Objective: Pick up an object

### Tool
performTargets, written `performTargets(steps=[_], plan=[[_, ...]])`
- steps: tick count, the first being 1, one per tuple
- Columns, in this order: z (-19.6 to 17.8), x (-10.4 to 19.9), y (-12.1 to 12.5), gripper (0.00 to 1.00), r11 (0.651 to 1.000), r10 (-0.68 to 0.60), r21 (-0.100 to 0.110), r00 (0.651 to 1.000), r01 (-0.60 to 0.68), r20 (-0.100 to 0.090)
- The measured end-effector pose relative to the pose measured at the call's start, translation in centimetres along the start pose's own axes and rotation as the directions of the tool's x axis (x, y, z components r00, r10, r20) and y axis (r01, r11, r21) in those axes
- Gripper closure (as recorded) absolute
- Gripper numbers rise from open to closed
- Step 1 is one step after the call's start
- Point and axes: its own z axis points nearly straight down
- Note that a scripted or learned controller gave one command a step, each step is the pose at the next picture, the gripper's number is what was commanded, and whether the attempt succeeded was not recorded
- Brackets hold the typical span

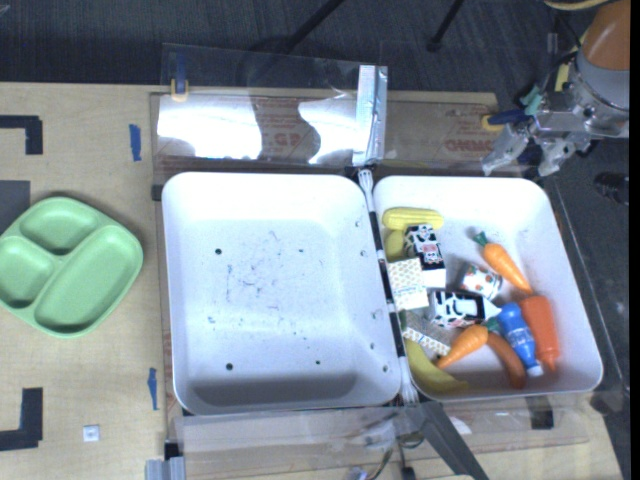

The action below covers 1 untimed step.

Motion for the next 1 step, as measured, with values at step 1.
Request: performTargets(steps=[1], plan=[[-1.49, 6.99, -1.63, 0.00, 0.985, -0.174, 0.001, 0.985, 0.174, 0.000]])
